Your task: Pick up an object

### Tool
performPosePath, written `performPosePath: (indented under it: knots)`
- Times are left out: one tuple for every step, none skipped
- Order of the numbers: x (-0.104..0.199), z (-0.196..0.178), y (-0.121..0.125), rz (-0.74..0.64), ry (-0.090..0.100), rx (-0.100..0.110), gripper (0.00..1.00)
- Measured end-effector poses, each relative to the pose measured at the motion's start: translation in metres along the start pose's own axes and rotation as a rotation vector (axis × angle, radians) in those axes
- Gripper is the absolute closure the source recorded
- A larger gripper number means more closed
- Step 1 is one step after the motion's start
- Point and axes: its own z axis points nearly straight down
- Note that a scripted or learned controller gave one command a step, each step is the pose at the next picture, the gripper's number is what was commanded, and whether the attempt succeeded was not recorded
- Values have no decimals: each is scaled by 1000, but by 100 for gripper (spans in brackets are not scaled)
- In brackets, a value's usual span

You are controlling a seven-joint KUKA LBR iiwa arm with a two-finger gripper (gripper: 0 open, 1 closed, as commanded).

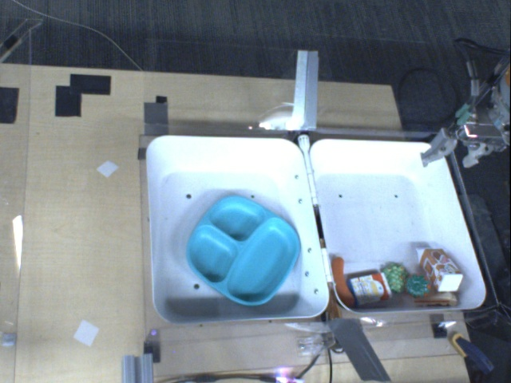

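A: Camera view, looking down: the two-finger gripper (471,138) sits at the far right edge, by the back right corner of the right white bin (383,214); whether it is wide or narrow, I cannot tell.

B: And the pickings?

A: Well apart from it, along that bin's front wall: an orange-and-white carton (439,270), two green knobbly balls (405,280), a small labelled packet (368,287), a red-orange stick (338,276). They lie toward the camera from the gripper.

B: Left bin?

A: A blue divided plastic dish (243,250), farther off.
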Motion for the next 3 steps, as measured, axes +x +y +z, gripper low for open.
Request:
performPosePath:
  knots:
    - [9,123,-96,-23,1,3,0]
    - [-5,177,-117,-80,-2,-9,0]
    - [33,176,-116,-205,-5,-11,0]
